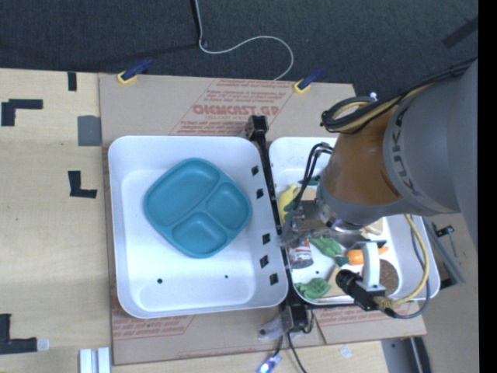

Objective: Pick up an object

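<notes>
One cam, fixed high above the surface (46, 208), looking down at a slant. Far enough to fit both white bins: left bin (128, 208) mid frame, right bin (299, 150) to the right. The arm (404, 162) comes in from the right & covers much of the right bin.

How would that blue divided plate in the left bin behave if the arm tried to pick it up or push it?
The blue divided plate looks like moulded plastic, so probably stiff and light for its size. It lies flat and wide on the left bin, so it would likely slide rather than tip or roll. Its smooth, low rim may be slippery and hard to pinch.
</notes>
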`<state>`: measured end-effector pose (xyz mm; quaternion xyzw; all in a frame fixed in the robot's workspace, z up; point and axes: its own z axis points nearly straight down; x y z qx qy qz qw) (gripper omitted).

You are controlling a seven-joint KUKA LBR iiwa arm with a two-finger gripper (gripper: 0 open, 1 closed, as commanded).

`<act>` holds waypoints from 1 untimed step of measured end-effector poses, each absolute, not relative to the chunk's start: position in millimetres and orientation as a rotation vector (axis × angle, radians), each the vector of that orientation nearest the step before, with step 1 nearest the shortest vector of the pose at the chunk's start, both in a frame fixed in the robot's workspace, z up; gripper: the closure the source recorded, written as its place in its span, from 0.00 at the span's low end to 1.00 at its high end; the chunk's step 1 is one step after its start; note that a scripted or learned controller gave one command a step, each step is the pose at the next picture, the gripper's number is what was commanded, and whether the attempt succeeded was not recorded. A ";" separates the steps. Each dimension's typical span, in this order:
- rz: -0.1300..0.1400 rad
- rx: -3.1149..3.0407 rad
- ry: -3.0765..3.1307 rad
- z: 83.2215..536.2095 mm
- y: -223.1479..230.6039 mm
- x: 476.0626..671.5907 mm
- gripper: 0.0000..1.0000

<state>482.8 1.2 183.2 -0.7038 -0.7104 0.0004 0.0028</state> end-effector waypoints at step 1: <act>-0.009 -2.216 -2.233 227.9 44.6 558.2 1.00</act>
